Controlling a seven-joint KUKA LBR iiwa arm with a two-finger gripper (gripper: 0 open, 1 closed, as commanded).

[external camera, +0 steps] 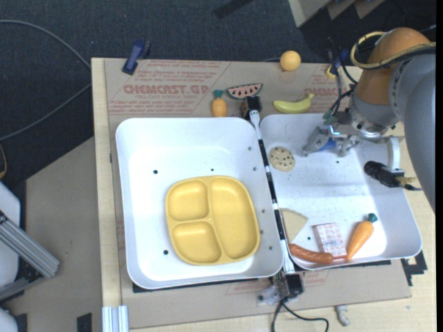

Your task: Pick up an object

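— Tan and round, dotted with dark specks: the cookie [281, 158] lies flat in the right bin [325, 189], close to its left wall and toward the far end.

— And the pincer [331, 142]?

— Low over the far part of the same bin, to the right of the cookie and apart from it. I cannot tell how wide it stands; the metal and blue parts blur together. Nothing shows held in it.

— What else is in that bin?

— Four more things, all at the near end. There is one carrot [360, 236], orange with a green tip, lying at a slant. One reddish sausage [311, 254] lies along the near wall. One pink-and-white packet [329, 237] sits between the two, touching the sausage. One pale wedge of bread [292, 221] rests by the left wall.

— So five things, one of each. The other bin?

— The left bin [138, 185] holds one yellow plate [211, 220] with three compartments. That makes two bins, side by side.

— Anything on the counter [173, 81] itself?

— Beyond the bins there is one banana [293, 104], one orange ball [290, 61], one watermelon slice [245, 90] and one blue clip [135, 57] at the far left corner.
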